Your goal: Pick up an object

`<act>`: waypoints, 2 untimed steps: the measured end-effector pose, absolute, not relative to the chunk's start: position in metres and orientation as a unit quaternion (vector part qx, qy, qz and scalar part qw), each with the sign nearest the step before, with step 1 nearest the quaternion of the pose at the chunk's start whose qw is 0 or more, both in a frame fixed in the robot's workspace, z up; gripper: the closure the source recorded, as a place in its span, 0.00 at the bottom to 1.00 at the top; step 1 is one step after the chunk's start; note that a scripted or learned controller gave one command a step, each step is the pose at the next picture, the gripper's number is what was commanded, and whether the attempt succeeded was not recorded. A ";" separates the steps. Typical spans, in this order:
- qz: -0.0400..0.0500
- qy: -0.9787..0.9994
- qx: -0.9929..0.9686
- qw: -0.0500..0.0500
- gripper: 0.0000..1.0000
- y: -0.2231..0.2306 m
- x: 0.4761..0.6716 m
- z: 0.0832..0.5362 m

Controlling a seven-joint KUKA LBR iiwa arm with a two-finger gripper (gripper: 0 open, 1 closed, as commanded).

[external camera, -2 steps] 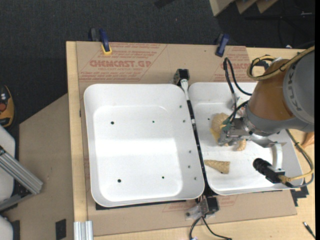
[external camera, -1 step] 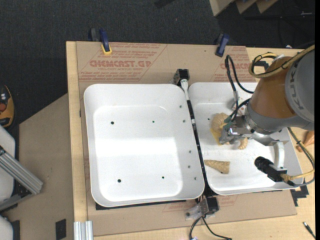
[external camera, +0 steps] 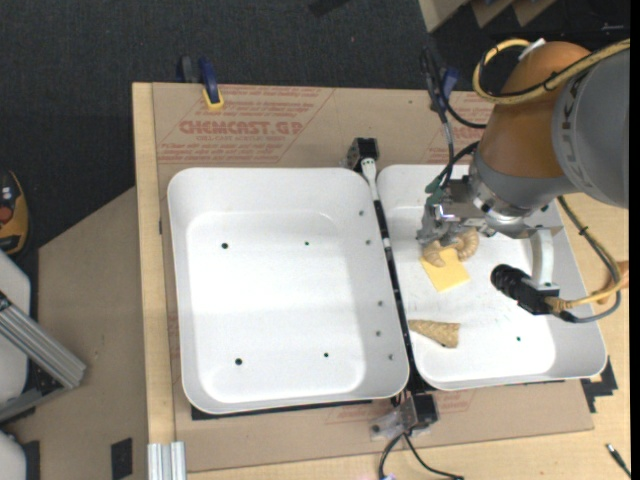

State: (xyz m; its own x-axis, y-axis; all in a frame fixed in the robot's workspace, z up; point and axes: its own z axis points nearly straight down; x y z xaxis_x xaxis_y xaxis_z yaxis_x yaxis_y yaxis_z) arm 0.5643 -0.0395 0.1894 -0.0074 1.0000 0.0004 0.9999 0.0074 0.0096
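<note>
Risk first: the end effector [external camera: 440, 230] sits low in the right bin [external camera: 570, 358], right of frame centre, directly over a tight cluster of objects, so a closing grip may catch an edge only, or nudge one piece against another and come up bare. The yellow block [external camera: 447, 273] lies flat and tilted just below the end effector, touching or nearly touching a pale tan rounded piece [external camera: 462, 245] that is partly hidden by the wrist; which of the two is being targeted cannot be told. A flat block offers little to pinch from above and could slide on the smooth bin floor. A second tan wedge-shaped piece [external camera: 437, 332] lies apart, lower in the same bin, near the divider with the left bin [external camera: 200, 368]. The cable and black fitting [external camera: 520, 288] hanging off the wrist trail over the bin's right side and could drag across the floor. Pose: the arm [external camera: 550, 118] enters from the upper right of the frame, orange band above the grey wrist, wrist bent steeply downward toward the bin's upper-left part. Whether the end effector is spread or pressed together cannot be told; nothing is visibly pinched. Both bins rest on the table [external camera: 150, 268].
</note>
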 end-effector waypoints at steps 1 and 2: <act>-0.001 0.709 0.705 -0.003 1.00 0.012 0.531 0.184; -0.001 0.703 0.711 0.001 1.00 -0.078 0.478 0.234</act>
State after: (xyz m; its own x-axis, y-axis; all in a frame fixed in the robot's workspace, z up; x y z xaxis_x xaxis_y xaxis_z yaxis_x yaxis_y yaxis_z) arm 0.4782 -0.0775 0.2336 0.0105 0.9999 -0.0026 0.9999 -0.0104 0.0007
